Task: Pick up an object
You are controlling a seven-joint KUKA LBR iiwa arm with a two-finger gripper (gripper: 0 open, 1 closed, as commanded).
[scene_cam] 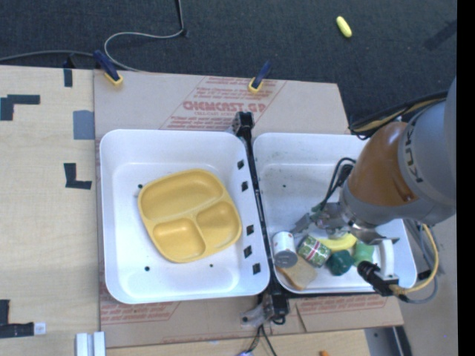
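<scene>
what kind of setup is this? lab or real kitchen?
Most likely a robot lab test bench, not a kitchen: two white bins clipped onto cardboard, loose cable on dark carpet, and the arm's gripper down among small items beside a yellow divided plate.

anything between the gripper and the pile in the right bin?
Nothing visible. The gripper sits right over the cluster in the right bin: can, banana, green item. The arm's bulk hides part of the pile.

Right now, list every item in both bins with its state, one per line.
Yellow divided plate: flat, right side up, left bin.
Silver can: on its side, right bin.
Green-labelled can: tipped over, beside it.
Banana: lying under the arm.
Gripper: lowered over the pile, fingers hidden.
</scene>
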